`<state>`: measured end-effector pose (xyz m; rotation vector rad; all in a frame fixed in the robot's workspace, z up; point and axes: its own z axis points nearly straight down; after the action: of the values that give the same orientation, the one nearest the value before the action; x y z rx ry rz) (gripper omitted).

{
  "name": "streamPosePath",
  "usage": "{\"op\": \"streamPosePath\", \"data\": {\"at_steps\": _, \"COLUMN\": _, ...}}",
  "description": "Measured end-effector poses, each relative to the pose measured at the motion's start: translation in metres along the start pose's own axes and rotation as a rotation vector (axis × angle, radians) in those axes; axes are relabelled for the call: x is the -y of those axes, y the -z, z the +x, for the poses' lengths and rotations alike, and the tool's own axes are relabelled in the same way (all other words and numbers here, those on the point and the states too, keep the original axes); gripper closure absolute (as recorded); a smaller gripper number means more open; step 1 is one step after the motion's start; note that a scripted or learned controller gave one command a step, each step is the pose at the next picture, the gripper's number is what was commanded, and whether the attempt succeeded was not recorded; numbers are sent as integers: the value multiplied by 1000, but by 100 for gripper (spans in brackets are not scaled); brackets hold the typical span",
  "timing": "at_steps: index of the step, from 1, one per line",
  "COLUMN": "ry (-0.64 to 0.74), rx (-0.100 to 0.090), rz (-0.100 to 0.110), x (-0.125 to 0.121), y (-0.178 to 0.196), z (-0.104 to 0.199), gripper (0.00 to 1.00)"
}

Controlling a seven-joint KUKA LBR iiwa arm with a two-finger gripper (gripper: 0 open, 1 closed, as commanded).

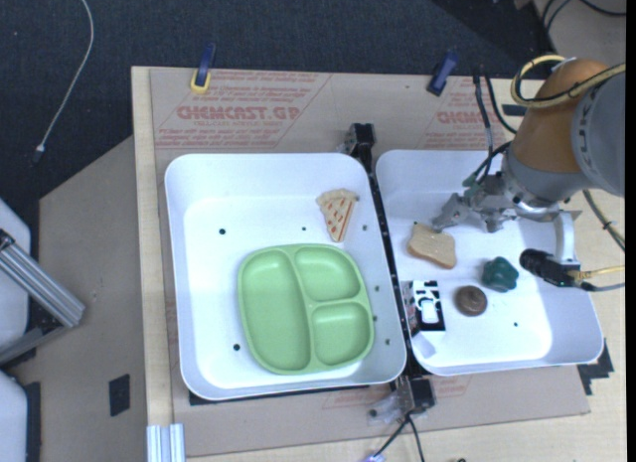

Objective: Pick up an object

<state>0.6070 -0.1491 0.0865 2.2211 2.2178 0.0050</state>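
Bread (432,246) lies in the right bin (527,346), just under the claw (467,210) (how wide it is open, I cannot tell). It holds nothing yet, so it should drop straight down and pinch the middle.

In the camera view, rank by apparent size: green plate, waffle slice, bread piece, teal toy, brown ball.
1. Green plate, by far the largest.
2. Bread piece and waffle slice: too alike to rank.
3. Teal toy.
4. Brown ball, slightly smaller than the toy.
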Motion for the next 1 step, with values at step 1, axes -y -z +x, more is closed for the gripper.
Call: {"op": "streamPosePath", "data": {"at_steps": 1, "ry": 1, "rx": 2, "rz": -4, "x": -1, "y": 12, "z": 0, "gripper": 100}}
